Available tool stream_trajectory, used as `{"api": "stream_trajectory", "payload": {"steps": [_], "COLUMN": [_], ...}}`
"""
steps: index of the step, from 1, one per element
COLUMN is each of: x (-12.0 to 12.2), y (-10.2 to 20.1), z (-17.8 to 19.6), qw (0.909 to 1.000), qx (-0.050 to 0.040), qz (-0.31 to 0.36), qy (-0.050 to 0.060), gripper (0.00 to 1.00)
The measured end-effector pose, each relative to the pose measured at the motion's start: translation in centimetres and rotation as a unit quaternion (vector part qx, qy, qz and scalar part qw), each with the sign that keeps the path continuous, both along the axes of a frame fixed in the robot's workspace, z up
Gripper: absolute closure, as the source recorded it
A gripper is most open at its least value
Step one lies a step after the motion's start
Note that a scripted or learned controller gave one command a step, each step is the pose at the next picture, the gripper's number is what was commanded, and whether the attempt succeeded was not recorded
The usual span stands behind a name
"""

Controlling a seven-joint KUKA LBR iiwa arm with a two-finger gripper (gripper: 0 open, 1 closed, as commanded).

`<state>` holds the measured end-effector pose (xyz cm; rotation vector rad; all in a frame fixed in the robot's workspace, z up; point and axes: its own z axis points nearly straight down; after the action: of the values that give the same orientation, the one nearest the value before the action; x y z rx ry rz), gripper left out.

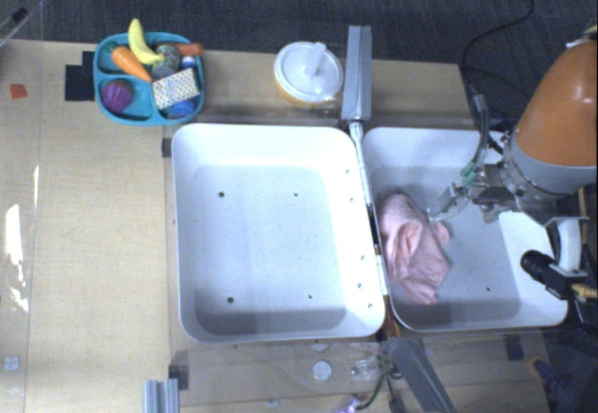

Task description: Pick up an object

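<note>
The arm reaches into the right bin (pixel 523 304) from the right, and its pincer (pixel 447 211) hangs at the upper right edge of the pink cloth (pixel 413 248) — close enough that the lower fingertip seems to touch the fabric, though contact is hard to confirm from above. Whether the fingers are spread or closed cannot be told; they show as a thin grey tangle against the white floor, and no fabric is plainly between them. So I judge the step in hand to be the approach or the start of a grasp, not a lift: the cloth lies flat and bunched on the bin floor.

The cloth sits in the left part of the right bin, just beside the wall that divides it from the left bin (pixel 271 234). It is a crumpled heap, longer than wide, with its long axis running roughly from the bin's far side toward the near side, tilting a little to the right as it comes nearer. The narrower end points away, the broader folded end toward the near edge.

The next move, as I read it, calls for the pincer to settle onto a raised fold and close on enough fabric to hold — a thin pinch at the edge could slip out on the lift.

On the worktop beyond the bins stand a blue tray of toy food (pixel 149 75) and a white lidded container (pixel 308 72), well apart from the work.
</note>
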<state>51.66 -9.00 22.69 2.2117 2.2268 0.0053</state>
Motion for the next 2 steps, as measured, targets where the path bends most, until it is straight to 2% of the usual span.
{"api": "stream_trajectory", "payload": {"steps": [1, 2], "x": [1.4, 7.2], "y": [-0.3, -2.9], "z": [-12.5, -13.3], "qw": [0.9996, 0.9985], "qx": [-0.0011, 0.0003], "qz": [0.027, -0.055], "qy": [-0.006, -0.009], "gripper": [0.00, 0.00]}}
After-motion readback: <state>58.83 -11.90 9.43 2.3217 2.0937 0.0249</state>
